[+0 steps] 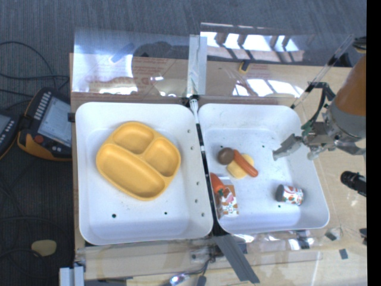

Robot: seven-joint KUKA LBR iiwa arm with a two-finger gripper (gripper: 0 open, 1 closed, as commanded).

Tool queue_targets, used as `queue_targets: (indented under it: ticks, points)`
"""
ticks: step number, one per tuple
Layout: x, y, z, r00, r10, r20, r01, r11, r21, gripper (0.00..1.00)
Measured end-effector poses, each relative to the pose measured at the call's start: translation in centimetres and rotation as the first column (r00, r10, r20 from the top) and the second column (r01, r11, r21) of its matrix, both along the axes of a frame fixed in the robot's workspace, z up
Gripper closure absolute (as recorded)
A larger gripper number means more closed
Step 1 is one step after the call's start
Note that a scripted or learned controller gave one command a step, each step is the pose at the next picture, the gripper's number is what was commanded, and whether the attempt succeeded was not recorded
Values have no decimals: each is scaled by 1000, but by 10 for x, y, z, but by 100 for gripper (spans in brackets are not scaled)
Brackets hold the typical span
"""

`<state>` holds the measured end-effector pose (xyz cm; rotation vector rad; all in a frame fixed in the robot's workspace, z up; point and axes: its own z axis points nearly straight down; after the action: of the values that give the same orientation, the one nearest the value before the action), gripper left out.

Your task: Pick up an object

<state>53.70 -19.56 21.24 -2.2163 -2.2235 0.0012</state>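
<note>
Tool (284, 149) above right bin (262, 115), grip state unclear; small can (289, 194) just below, apart.

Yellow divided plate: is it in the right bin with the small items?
No, the yellow divided plate lies alone in the left bin.

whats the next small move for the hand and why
Probably shift the hand toward the middle of the right bin and lower it over the small can. The hand hovers near the bin's right wall, holding nothing, and the can lies apart from the other items.
</note>
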Motion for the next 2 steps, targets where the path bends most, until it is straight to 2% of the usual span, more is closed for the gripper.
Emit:
queue_targets:
  ticks: [1, 2]
  points:
    - [42, 41, -82, 1000, -1, -2, 1, 1000, -1, 0]
    - [44, 65, -123, 1000, -3, 12, 3, 1000, -6, 0]
